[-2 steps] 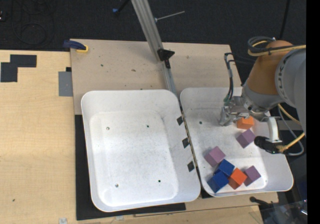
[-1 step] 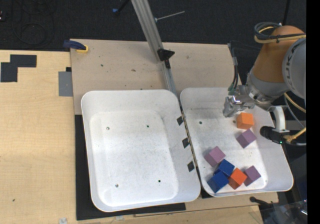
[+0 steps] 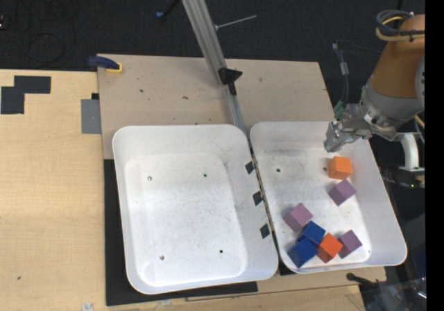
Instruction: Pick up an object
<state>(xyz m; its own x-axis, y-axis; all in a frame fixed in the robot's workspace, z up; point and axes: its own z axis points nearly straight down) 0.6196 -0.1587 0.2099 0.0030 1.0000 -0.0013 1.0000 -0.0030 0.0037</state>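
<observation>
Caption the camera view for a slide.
Pincer hovers above small orange cube in right white bin, among purple and blue cubes.

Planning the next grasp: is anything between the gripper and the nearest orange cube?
Nothing visible. The gripper sits just above the lone orange cube in the right bin; a purple cube lies beyond it.

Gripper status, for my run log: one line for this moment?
gripper: above right bin, holding nothing seen | nearest: orange cube | cubes in right bin
</observation>
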